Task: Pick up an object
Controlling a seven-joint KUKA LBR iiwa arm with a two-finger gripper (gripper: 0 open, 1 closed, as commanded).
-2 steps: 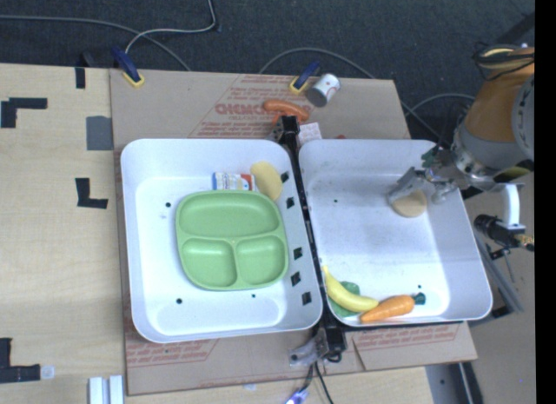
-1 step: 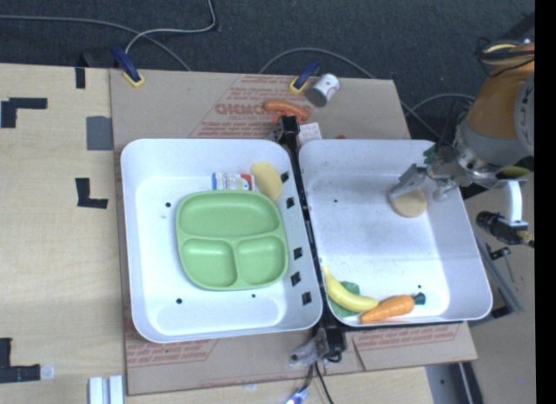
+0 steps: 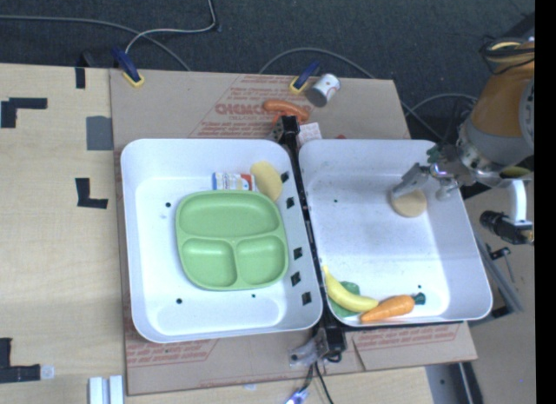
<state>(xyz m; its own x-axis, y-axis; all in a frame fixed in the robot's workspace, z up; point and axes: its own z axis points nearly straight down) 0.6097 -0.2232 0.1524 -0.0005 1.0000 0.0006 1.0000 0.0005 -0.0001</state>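
Gripper (image 3: 408, 189) low in right bin (image 3: 373, 237), directly over a tan round object (image 3: 409, 206) by the far right wall, likely lined up for a grab, though grip state cannot be told from this slant; banana (image 3: 344, 294) and carrot (image 3: 388, 307) lie untouched at the near edge.

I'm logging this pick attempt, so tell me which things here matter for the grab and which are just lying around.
In play:
gripper, over the right bin
tan round piece just beneath it

Lying about:
banana and carrot, right bin's near edge
green divided plate, left bin
small carton and yellow piece behind the plate
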